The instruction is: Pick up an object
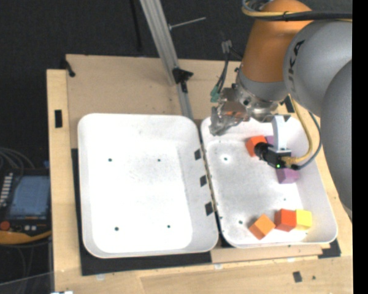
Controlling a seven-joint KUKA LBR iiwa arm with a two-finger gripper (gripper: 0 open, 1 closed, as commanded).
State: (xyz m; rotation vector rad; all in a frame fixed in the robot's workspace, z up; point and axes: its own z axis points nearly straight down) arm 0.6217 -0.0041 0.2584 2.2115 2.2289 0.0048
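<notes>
My gripper (222, 122) hangs over the far left corner of the right bin (245, 188), near the wall shared with the left bin. Nothing shows between its tips. An orange-red block (255, 146) lies just right of the gripper, partly behind a black and white fitting on the arm. A purple block (287, 175) sits further right, near the bin's right side. Along the near edge, an orange block (262, 225), a red block (286, 219) and a yellow block (303, 218) stand in a row, touching or nearly so.
The left bin (141, 182) is beside the right one on the wooden bench (110, 84). A slanted metal pole (165, 48) rises behind the bins. The arm's grey and orange body (294, 48) covers the upper right. A small screen device (27, 198) sits off the bench's left.
</notes>
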